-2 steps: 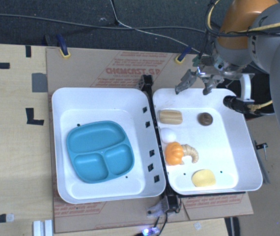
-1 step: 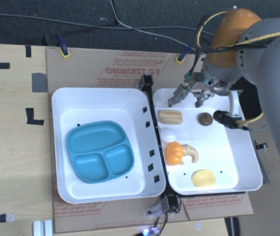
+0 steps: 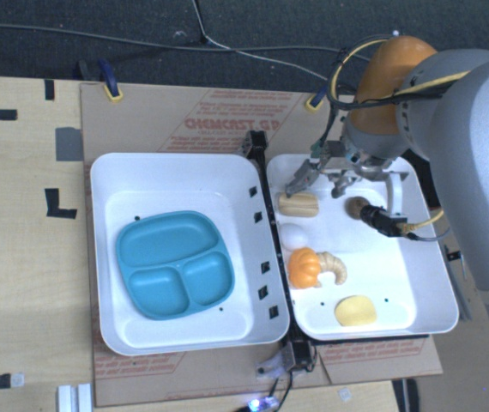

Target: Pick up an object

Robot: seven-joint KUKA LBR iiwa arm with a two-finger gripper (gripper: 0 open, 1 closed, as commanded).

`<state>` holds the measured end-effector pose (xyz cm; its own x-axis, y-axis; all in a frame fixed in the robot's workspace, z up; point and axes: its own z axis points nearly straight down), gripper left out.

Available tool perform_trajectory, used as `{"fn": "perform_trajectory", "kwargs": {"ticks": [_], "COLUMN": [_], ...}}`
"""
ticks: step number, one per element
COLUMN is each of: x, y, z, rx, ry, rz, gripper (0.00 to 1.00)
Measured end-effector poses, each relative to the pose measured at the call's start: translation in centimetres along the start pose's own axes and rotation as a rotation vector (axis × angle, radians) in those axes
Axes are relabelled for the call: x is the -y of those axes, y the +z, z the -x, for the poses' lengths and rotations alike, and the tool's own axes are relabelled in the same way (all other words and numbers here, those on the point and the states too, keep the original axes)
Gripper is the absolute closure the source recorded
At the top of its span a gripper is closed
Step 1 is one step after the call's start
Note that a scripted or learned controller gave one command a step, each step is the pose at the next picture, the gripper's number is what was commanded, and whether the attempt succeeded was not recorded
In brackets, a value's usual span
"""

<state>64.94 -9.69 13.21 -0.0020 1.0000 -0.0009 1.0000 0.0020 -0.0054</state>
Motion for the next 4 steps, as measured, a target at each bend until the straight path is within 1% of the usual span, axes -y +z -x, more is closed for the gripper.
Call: {"fn": "perform_trajectory", "kwargs": {"ticks": [1,2,3,4], "x": [-0.1,0.7,1.5,1.5], "y": [-1.3,-6.7,-11.7,-14.6], "z": [-0.1,0.4,0.9,0.9], "rx": [0.000,0.000,0.000,0.000], "ry": [-0.002,0.001,0.001,0.001], "rz": [0.004,0.009,0.009,0.008], "gripper": [1.00,1.00,1.00,1.00]}}
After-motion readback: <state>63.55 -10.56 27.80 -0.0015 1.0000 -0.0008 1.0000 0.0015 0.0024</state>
